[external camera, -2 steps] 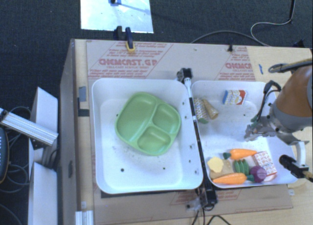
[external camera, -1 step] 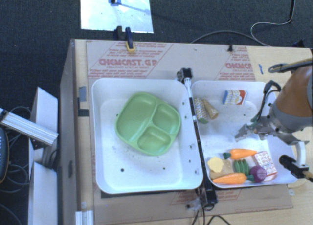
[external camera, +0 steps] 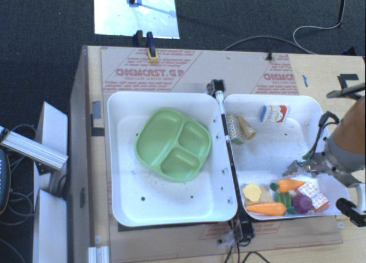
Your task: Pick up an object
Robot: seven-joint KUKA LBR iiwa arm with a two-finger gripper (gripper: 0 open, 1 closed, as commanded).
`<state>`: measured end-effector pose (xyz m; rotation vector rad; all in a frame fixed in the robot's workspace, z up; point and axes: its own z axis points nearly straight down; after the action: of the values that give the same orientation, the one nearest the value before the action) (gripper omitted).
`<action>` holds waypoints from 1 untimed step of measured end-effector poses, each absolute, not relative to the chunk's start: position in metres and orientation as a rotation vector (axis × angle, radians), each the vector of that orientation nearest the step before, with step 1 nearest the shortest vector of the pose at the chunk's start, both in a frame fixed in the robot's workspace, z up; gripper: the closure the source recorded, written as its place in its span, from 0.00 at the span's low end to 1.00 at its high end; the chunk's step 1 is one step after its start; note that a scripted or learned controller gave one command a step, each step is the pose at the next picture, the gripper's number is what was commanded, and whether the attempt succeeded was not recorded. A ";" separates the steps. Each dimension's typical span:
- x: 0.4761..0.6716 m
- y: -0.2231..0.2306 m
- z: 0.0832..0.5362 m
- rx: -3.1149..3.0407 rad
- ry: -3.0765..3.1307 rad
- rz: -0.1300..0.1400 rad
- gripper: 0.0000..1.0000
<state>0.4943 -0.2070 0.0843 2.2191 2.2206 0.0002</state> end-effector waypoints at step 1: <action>0.495 -0.207 0.095 2.217 2.219 0.003 1.00</action>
<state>0.4954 -0.2070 0.0948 2.2169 2.2193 0.0032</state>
